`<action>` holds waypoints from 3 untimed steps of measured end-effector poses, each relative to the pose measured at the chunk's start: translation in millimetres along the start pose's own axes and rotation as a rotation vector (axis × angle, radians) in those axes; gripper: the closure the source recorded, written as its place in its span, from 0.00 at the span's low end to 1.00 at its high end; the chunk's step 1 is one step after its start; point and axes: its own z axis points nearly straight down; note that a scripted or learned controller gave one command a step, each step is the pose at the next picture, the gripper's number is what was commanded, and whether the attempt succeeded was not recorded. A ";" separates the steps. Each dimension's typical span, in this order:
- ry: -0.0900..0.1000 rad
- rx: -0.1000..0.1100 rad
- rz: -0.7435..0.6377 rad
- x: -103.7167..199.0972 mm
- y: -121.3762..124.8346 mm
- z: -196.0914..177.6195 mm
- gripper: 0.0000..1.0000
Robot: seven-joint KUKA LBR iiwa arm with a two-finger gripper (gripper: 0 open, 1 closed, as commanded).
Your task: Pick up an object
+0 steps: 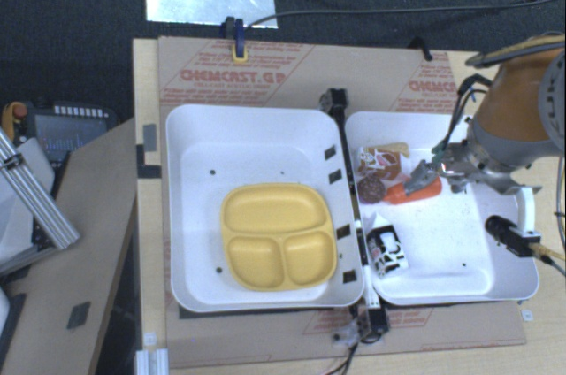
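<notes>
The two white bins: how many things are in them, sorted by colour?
Yellow: 1, the divided plate in the left bin.
Orange: 1, the carrot-like piece in the right bin.
Brown: 1, the round thing.
Red and white: 1, the packet.
Black and white: 1, the small thing.
Total: 5.

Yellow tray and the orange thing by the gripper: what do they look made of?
The yellow tray looks like moulded plastic: uniform colour, rounded compartments, soft sheen. The orange thing, carrot-shaped, is probably plastic or rubber too, smooth and evenly coloured, though too small to tell for certain.
</notes>
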 end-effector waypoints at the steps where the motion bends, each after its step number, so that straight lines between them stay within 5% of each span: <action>1: 0.000 0.001 0.001 -3.6 -3.1 51.9 0.00; 2: 0.000 -0.002 0.001 -3.2 -2.5 72.5 0.00; 3: -0.001 -0.004 0.001 -3.6 -1.8 61.1 1.00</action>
